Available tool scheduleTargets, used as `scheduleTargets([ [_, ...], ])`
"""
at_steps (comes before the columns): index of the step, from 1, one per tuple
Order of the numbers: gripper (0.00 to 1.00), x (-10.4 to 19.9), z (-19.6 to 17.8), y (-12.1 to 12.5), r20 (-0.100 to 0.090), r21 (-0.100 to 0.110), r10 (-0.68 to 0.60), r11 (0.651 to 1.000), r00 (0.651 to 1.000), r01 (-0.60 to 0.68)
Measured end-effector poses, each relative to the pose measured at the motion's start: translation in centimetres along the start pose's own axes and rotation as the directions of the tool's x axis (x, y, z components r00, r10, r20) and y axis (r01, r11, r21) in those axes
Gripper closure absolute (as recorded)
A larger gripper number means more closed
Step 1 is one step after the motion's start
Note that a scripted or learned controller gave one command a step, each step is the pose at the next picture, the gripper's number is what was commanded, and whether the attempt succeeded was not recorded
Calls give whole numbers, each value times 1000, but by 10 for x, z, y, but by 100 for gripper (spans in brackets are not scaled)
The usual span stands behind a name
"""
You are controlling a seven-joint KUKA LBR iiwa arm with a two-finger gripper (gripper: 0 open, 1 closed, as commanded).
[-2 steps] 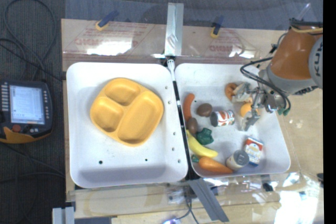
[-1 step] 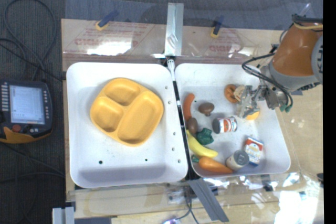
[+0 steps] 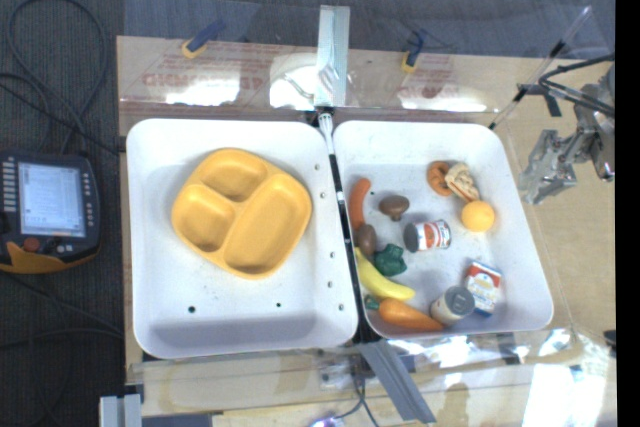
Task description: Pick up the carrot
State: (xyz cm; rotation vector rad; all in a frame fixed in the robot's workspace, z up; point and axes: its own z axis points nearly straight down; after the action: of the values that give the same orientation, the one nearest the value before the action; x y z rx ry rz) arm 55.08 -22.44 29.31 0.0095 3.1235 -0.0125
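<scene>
carrot [image 3: 407, 316] at right bin's [image 3: 520, 215] near edge, fingers [image 3: 548, 171] well apart outside

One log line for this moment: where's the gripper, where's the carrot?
gripper: outside right bin, right side | carrot: right bin, front edge, beside banana | grasp: not yet

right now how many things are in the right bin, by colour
orange: 3 – carrot, ball, long piece
brown: 3 – mushroom, oval piece, pastry
yellow: 1 – banana
green: 1 – green piece
cans: 2 – red-label can, grey can
carton: 1 – carton
total: 11
</scene>
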Motion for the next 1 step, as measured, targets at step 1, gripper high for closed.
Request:
scheduleTargets([
  [1,100,-2,-117,1,-2,-6,-405,914,914,405],
])
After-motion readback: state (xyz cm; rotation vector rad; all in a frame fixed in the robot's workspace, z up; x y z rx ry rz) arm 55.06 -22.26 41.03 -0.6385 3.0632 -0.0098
